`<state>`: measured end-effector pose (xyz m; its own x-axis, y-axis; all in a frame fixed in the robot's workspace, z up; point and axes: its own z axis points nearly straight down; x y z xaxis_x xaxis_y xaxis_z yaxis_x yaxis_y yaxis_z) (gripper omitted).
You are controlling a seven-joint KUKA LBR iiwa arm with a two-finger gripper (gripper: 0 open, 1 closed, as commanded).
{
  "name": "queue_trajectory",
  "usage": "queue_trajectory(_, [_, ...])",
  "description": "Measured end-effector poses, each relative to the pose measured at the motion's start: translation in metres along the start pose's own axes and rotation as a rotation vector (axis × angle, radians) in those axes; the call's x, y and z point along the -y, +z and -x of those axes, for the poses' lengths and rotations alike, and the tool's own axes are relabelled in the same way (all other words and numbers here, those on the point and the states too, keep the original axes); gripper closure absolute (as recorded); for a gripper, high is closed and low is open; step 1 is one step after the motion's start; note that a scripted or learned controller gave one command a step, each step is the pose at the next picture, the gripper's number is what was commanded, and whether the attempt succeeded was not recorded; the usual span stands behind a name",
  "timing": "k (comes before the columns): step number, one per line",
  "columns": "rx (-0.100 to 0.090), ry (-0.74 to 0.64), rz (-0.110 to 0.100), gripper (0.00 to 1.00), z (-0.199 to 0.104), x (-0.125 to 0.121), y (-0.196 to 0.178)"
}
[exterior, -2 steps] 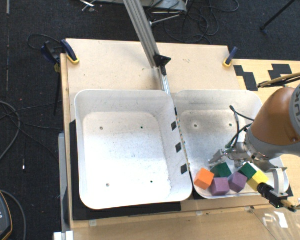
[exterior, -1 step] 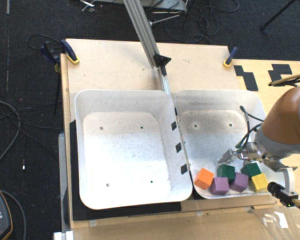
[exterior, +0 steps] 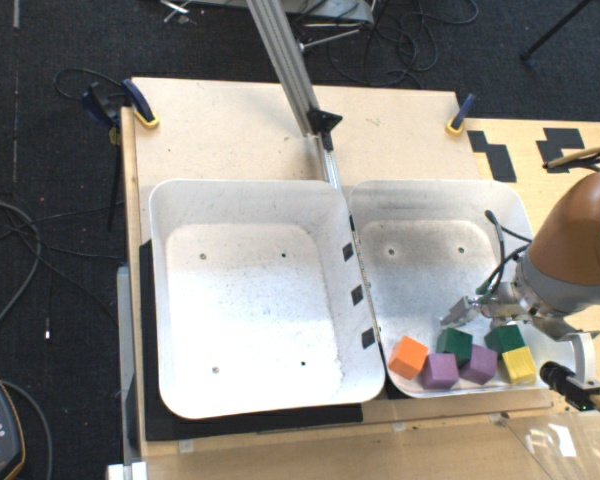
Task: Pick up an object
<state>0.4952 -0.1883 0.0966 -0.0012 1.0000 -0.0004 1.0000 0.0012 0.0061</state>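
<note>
Against the near rim of the shallow white plastic right bin (exterior: pixel 500 200), six small cubes huddle — one orange cube (exterior: pixel 410 356), two purple cubes (exterior: pixel 441 370), two dark green cubes (exterior: pixel 455 344) and one yellow cube (exterior: pixel 519 365) — under the metal two-finger gripper (exterior: pixel 477 311), whose jaw opening I cannot tell, the bin's far half being bare floor.
</note>
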Motion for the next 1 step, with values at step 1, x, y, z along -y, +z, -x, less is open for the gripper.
queue_trajectory(1, [-0.001, -0.008, 0.002, 0.00, -0.0740, 0.0025, -0.0948])
